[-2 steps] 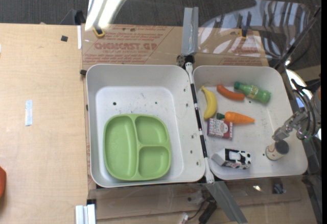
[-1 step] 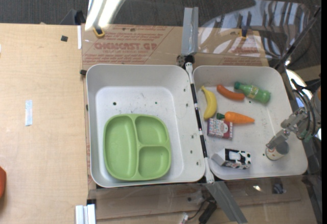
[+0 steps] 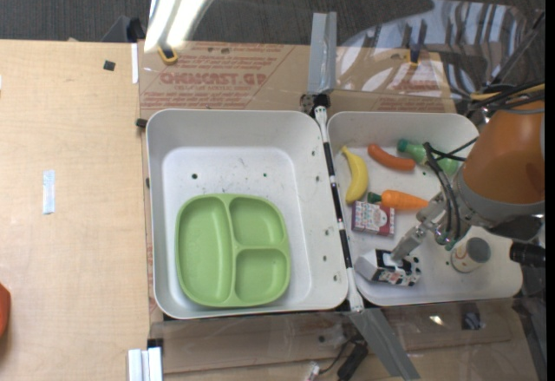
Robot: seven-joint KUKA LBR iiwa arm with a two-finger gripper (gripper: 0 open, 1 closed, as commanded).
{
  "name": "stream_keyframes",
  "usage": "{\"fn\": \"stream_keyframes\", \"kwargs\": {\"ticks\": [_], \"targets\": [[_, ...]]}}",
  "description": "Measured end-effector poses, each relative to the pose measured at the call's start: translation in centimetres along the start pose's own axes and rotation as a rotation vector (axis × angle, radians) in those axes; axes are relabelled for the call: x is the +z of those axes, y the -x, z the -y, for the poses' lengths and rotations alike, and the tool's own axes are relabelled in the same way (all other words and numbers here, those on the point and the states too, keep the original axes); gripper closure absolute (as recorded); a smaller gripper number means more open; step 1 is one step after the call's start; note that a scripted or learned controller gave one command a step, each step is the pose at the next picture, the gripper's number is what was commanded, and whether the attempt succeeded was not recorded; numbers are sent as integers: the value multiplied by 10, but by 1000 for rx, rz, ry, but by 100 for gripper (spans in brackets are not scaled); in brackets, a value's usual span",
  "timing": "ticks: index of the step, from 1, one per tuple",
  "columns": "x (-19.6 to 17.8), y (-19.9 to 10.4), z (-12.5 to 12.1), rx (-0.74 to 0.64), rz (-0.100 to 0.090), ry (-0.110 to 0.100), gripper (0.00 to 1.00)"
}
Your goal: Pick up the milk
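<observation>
The milk (image 3: 392,271) — a small cow-patterned carton — lies toppled at the right bin's (image 3: 494,288) front edge; the gripper (image 3: 408,254) hovers touching-close, grip state untellable; probably light, stiff, slippery — pinch its flat sides.

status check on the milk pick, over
Gripper low in right bin, over milk at front-left corner. Grip unconfirmed. Pink carton, banana just behind.

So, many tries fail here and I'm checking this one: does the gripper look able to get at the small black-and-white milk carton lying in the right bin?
Probably yes. The gripper hangs right over the small black-and-white milk carton near the right white bin's front wall; nothing lies on it, and the pink packet sits apart.
</observation>
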State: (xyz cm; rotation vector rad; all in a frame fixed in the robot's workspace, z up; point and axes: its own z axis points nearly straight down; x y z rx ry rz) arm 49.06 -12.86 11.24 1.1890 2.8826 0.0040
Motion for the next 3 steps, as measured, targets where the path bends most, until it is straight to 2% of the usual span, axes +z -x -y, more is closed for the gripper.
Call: {"fn": "stream_keyframes", "kwargs": {"ticks": [1, 2, 3], "targets": [[5, 2, 3, -42, 5, 14, 0], [5, -5, -2, -75, 17, 5, 0], [5, -3, -3, -137, 14, 10, 0]]}}
